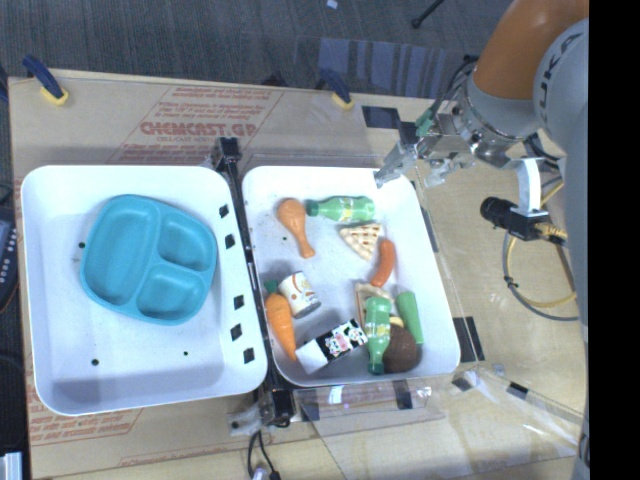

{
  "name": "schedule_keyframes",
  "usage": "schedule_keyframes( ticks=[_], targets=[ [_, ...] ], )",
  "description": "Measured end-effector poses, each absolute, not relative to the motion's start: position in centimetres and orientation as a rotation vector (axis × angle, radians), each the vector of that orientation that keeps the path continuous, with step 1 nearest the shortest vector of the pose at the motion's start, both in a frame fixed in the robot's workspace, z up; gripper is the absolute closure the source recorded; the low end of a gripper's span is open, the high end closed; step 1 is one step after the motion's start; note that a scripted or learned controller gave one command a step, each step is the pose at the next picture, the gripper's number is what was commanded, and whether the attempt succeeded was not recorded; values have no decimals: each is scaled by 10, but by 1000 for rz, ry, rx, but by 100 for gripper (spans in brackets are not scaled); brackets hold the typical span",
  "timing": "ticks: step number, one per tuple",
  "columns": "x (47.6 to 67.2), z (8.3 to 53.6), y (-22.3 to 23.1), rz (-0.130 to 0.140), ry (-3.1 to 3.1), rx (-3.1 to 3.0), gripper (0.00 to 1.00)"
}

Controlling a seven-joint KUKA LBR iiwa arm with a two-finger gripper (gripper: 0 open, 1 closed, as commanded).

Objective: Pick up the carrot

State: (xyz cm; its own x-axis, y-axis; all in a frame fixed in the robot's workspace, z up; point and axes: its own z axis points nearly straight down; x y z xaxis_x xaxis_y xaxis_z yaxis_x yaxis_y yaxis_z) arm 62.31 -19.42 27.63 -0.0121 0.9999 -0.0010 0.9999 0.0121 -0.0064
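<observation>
The carrot (281, 326) is orange and lies along the left wall of the right bin (432, 268), toward the front. It sits between a small can (297, 293) and a black-and-white carton (344, 340). My gripper (405, 173) hangs over the far right corner of that bin, well away from the carrot. Its fingers look spread apart, with nothing between them.
The right bin also holds a drumstick (293, 223), a green bottle (343, 208), a wedge slice (362, 238), a sausage (383, 263), a second green bottle (377, 330) and a brown lump (402, 350). A blue divided plate (150, 258) lies in the left bin (60, 368).
</observation>
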Motion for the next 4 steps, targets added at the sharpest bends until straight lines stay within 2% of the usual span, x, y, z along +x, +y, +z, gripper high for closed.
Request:
schedule_keyframes(
  ticks=[1,2,3,4],
  targets=[
    [618,142,-166,9,-2437,-1963,0],
    [638,90,-107,12,-2416,-1992,0],
    [639,103,-109,15,-2424,-1986,100],
    [651,195,-25,2,-2070,-2361,100]
  ],
)
